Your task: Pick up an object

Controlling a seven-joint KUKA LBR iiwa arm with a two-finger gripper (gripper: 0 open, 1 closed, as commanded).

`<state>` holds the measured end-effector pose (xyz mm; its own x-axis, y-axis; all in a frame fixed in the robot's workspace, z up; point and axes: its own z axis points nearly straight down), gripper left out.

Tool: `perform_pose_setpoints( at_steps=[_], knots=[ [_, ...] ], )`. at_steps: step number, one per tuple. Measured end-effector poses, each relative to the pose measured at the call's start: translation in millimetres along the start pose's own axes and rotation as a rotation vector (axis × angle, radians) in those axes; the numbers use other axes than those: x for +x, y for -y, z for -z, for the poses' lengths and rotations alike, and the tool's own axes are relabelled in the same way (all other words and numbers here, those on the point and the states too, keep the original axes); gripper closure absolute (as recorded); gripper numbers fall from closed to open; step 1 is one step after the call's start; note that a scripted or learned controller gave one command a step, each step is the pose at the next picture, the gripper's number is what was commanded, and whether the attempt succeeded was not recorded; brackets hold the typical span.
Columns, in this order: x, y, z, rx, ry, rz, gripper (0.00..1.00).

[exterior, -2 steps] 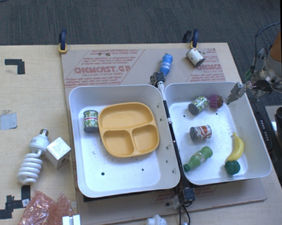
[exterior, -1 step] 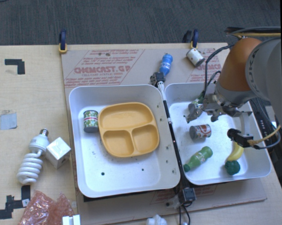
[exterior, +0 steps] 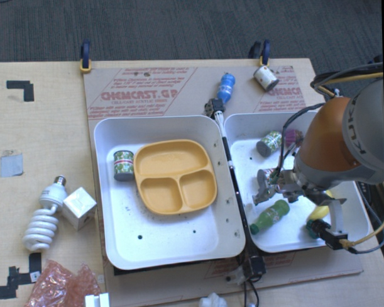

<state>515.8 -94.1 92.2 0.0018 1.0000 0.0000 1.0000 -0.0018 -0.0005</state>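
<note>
The gripper (exterior: pixel 267 190) is low in the right bin (exterior: pixel 241 126), just above the green bottle (exterior: pixel 269 217) lying on the bin floor, nothing visibly lifted; whether it has closed I cannot tell, so the pick seems undone.

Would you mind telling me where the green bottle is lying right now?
The green bottle lies on its side in the right bin, near its front-left corner, just below the end effector and left of a yellow object.

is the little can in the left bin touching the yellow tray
Touching. The camera view shows the small can pressed against the left rim of the yellow divided tray, with no white bin floor between them.
</note>
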Motion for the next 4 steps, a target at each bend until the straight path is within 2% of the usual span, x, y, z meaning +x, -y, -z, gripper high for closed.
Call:
perform_pose_setpoints(
  at_steps=[1,2,3,4],
  knots=[
    [-0.5,-1.3,9.9,-0.002,0.001,-0.002,1.00],
    [-54.6,32.1,103.9,-0.003,0.001,0.001,1.00],
    [21.2,9.8,100.0,-0.001,0.001,0.002,1.00],
    [57.0,-33.6,122.4,-0.001,0.001,0.003,1.00]
  ],
)
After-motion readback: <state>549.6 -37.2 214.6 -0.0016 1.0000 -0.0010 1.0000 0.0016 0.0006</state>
